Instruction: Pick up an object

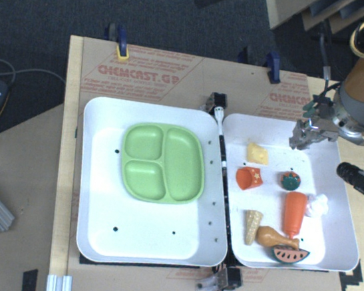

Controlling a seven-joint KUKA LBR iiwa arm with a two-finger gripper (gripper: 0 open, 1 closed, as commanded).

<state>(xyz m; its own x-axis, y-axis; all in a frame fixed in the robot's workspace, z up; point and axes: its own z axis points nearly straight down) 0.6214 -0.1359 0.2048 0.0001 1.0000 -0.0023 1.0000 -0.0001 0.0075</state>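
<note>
Pincer [302, 139] up over the back of the right bin [343, 218], open or closed impossible to tell, yellow cheese piece [257, 153] lying just below it.

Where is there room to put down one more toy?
Left bin: bare floor all around the green tray, widest along the near edge. Right bin: crowded near the carrot, cone and watermelon slice; its far corner lies under the pincer.

Bright, even light (soft shadows)
</note>
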